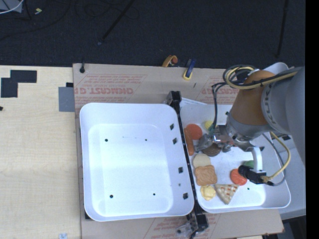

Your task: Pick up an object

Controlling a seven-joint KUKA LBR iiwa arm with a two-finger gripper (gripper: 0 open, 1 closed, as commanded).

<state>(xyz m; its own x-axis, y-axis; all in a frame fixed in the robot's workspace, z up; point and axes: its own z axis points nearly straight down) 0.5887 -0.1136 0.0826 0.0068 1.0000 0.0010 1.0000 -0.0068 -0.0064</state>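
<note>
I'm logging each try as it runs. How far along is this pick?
Done: the arm has reached into the right bin and its claw is low among the toy food, beside the orange piece and a dark brown piece. In hand: nothing visibly held; the fingers are too blurred to judge. Left: grasping and lifting one item; the toast slice and pizza wedge lie untouched.
</note>
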